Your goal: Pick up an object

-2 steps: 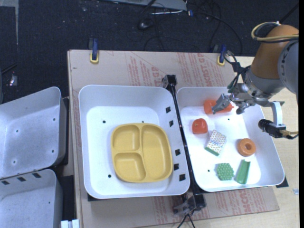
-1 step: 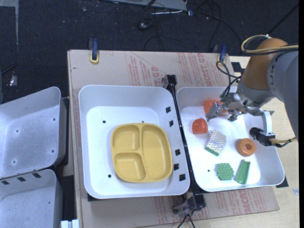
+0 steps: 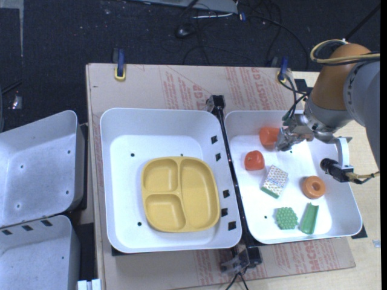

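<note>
The step in hand looks like the approach to a grasp: the claw [image 3: 286,139] sits low over the upper part of the right bin [image 3: 347,213], just beside an orange-red piece [image 3: 268,136] near the back wall. Whether it is released or clenched I cannot tell, since the wrist hides its working end, and nothing can be seen held in it. To do this well, the arm should probably centre itself squarely over one piece before closing, and come straight down, not at a slant (the orange-red piece lies close to the bin's wall, so a skewed descent could nudge it into the corner). A lift should be slow enough to show whether the piece truly comes up.

Now the containers, left to right. On the desk [image 3: 154,80] the left bin [image 3: 115,162] holds one thing, a yellow divided plate [image 3: 180,193] with three compartments, all bare, lying flat near its middle.

The right bin holds the candidates for picking. Leftmost is a red rounded piece [image 3: 254,160], with the orange-red piece above it. Next comes a pale checkered block [image 3: 275,180], tilted, and below it a green knobbly piece [image 3: 286,217]. Just beside that lies a green stick-like piece [image 3: 309,218], near but seemingly apart. Furthest right is an orange ring [image 3: 313,186].
</note>
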`<state>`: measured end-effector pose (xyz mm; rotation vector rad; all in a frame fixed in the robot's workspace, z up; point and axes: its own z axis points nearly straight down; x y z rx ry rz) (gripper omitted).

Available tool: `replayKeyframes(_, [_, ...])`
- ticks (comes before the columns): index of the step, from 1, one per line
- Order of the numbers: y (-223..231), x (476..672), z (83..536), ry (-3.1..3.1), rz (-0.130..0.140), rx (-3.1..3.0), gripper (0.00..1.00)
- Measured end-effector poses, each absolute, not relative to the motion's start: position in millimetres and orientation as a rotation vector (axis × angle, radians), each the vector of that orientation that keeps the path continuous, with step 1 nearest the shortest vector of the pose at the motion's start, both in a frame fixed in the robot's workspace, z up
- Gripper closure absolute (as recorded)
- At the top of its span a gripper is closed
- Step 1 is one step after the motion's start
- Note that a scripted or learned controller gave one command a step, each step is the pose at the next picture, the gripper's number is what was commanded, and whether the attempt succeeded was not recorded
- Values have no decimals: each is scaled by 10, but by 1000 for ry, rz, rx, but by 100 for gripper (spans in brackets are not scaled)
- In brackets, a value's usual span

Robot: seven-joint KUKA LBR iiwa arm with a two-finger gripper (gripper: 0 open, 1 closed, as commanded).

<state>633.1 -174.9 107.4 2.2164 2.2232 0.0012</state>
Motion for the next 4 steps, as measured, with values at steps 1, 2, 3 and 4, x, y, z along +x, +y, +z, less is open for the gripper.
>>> replayKeyframes(1, [-1717,6356,1485,2223,1,2217,100])
replayKeyframes(2, [-1742,6264,1984,2218,2,2221,100])
replayKeyframes(3, [-1742,6274,2513,2221,4,2214,100])
replayKeyframes(4, [-1177,6239,2516,2227,0,2217,100])
